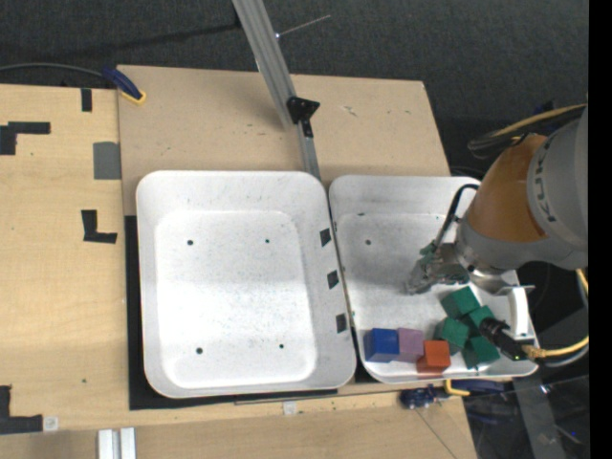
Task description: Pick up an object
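Gripper (424, 273) low in right bin (382, 204), fingers' state unclear. Green blocks (466, 321), orange block (435, 355), purple block (410, 342), blue block (382, 343) crowded lower right. Left bin (229, 185) alongside. Wooden desk (57, 256), dark floor beyond.

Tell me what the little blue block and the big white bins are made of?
The small blue cube-shaped block looks like painted wood or solid plastic: flat matte faces and crisp edges, though the view can't settle which. The two shallow white bins look like moulded plastic: rounded corners, smooth rolled rims, a dull speckled surface.
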`<action>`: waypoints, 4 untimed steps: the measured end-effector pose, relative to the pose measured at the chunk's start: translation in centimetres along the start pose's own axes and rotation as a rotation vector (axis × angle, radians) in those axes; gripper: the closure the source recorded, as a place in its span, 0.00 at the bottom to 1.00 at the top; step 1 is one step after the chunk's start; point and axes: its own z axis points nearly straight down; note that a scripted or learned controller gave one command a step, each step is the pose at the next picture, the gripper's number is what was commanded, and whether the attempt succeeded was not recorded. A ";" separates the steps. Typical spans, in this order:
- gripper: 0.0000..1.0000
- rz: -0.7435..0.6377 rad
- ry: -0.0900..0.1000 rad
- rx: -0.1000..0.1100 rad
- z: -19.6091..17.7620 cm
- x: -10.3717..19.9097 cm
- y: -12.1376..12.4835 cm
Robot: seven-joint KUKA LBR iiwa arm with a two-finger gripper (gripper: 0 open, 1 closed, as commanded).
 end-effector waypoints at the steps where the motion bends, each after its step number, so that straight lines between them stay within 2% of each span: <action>1: 1.00 -0.001 -0.002 -0.008 -5.2 1.0 0.5; 3: 1.00 0.000 -0.002 -0.007 -12.9 1.6 0.9; 4: 1.00 -0.005 0.000 -0.005 -13.7 6.4 3.8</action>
